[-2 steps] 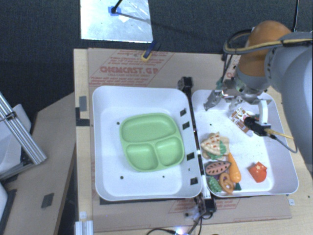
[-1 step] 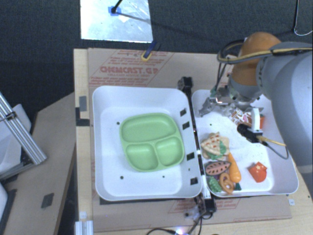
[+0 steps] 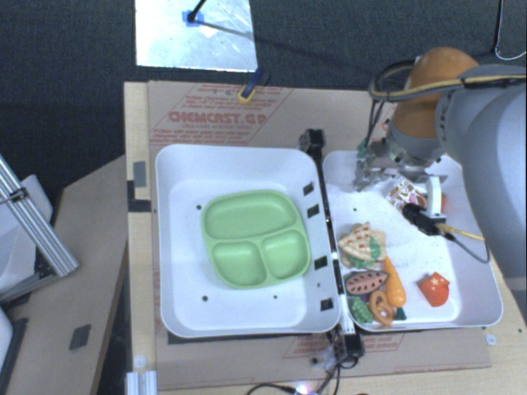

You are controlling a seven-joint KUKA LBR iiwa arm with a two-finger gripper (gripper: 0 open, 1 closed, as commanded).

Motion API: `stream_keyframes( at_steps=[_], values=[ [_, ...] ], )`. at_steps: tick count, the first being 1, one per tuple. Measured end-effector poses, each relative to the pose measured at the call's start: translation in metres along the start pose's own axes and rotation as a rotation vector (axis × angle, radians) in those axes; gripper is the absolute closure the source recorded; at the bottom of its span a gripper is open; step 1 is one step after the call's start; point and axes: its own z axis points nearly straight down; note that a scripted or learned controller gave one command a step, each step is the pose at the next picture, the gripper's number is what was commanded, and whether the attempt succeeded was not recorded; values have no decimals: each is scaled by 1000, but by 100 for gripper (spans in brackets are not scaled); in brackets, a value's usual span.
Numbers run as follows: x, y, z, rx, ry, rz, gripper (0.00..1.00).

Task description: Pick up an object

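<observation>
Right bin [image 3: 471,280], contents listed from the near edge: brown pretzel toy [image 3: 381,307] at 7 o'clock, touching a green leafy piece [image 3: 359,309] on its 9 o'clock side; dark sausage toy [image 3: 366,283] just beyond them, lying crosswise; orange carrot toy [image 3: 394,282] beside the sausage toy at its 3 o'clock, running near to far; red pepper-like toy [image 3: 434,289] at 5 o'clock of the bin, set apart from the cluster. Pizza-slice toy [image 3: 362,243] at 9 o'clock of the bin, close to the divider wall, just beyond the sausage toy. Red-and-white item [image 3: 404,193] at 12 o'clock, partly covered by the wrist; kind cannot be told. Gripper [image 3: 368,174] at 11 o'clock of the same bin, low over bare white floor, near the red-and-white item and well apart from the near cluster; whether it is open or closed cannot be told, and no object is seen in it. Left bin [image 3: 183,220]: one green divided tray [image 3: 251,239], centred, three compartments. Beyond both bins, at 12 o'clock: printed cardboard sheet [image 3: 216,118], then a silver foil square [image 3: 196,25] on dark ground.
</observation>
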Motion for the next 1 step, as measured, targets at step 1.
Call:
stream_keyframes(
  at_steps=[1],
  values=[
    [1, 2, -44, -1, 0, 3, 100]
  ],
)
